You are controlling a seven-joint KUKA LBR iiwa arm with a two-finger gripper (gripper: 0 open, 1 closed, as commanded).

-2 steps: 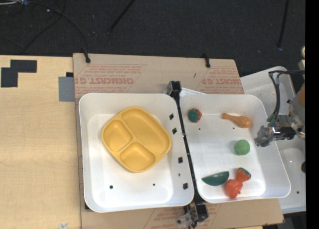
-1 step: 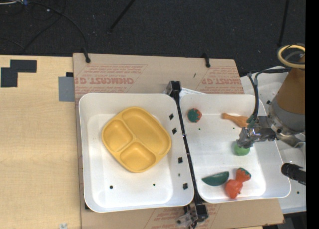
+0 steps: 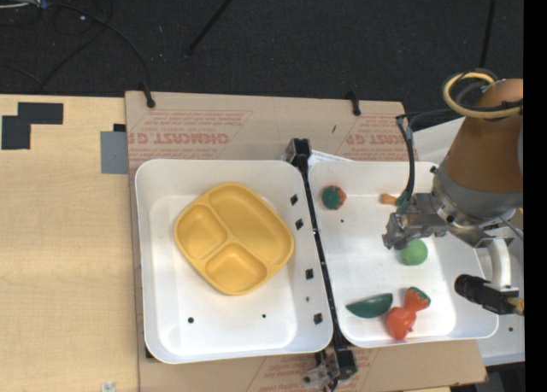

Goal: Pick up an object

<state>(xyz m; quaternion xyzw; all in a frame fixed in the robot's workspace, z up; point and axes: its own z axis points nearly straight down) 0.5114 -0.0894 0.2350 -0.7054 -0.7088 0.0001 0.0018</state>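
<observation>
Approach step in hand: tool (image 3: 405, 235) low in the right bin (image 3: 359, 211), just over a green ball (image 3: 414, 252) that touches its tip, spread not discernible; next move calls for centring on the ball, then closing and lifting straight.

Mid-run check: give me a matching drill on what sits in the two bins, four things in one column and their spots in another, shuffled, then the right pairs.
Things:
1. yellow divided tray
2. green ball
3. dark green wedge
4. small red and green ball

Places:
A. right bin, far part, close to the divider between the bins
B. right bin, just below the gripper
C. left bin, about the middle
D. right bin, near edge, left of the red toys

Pairs: 1-C, 2-B, 3-D, 4-A
</observation>
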